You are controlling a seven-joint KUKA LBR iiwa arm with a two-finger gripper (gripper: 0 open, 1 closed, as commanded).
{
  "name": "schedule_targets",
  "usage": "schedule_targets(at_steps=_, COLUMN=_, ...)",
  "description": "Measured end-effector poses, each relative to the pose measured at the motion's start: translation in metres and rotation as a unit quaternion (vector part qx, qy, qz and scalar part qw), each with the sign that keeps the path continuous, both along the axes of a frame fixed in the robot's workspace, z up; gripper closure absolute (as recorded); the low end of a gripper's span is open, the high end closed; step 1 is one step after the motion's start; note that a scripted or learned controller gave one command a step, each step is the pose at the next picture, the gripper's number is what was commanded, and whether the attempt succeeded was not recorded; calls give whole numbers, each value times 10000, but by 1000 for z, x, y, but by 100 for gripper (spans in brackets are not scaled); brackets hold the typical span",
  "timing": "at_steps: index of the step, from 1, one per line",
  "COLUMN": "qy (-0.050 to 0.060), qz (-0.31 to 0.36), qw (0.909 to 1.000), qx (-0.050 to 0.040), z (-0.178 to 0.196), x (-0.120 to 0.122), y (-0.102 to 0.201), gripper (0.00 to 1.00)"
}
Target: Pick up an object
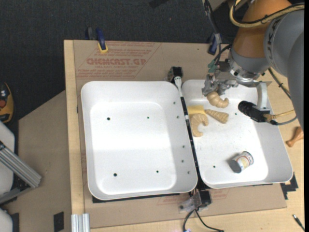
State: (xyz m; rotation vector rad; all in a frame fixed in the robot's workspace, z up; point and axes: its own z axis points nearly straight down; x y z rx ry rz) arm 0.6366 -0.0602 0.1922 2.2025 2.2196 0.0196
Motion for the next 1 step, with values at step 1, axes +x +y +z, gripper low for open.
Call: schedule_targets(at_steps=1, qy=67, qz=0, qw=10000, qx=7, z=2, x=28, y=72, gripper=100)
